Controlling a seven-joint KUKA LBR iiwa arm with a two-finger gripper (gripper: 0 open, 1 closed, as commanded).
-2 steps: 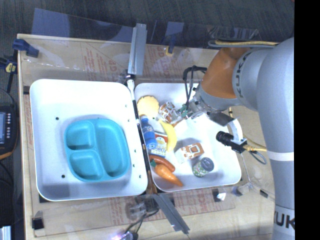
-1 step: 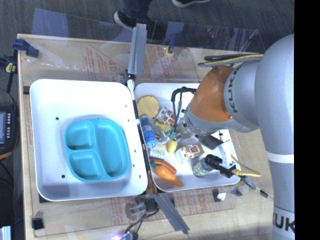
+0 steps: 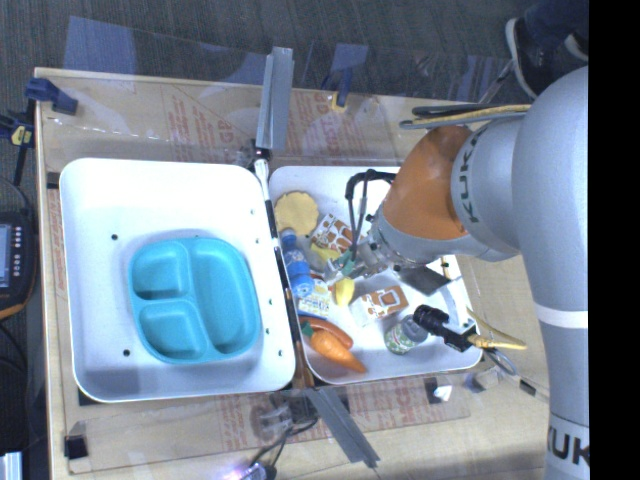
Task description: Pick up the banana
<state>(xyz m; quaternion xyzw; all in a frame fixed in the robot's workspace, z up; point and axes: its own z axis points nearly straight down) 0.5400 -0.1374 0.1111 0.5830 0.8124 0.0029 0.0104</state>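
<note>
The banana shows as a small yellow piece in the right bin, a little off the bin's middle toward 9 o'clock, with much of it hidden among the other things. The claw hangs just beside it at about 1 o'clock, low over the clutter. Whether the claw is spread or pressed together cannot be told, nor whether it touches the banana. The grey arm with its orange band reaches down to it from 2 o'clock.

Around the banana:
- A printed snack packet lies at 3 o'clock, just beside it.
- A carrot lies at 6 o'clock, near the bin's lower rim.
- A small jar sits at 4 o'clock.
- A blue bottle lies at 10 o'clock along the bin's left wall.
- A second packet lies at 12 o'clock.
- A round tan disc lies at 11 o'clock, in the bin's upper left corner.

The left bin sits at 9 o'clock, touching the right one along their shared edge. It holds a blue divided tray, well apart from the banana.
</note>
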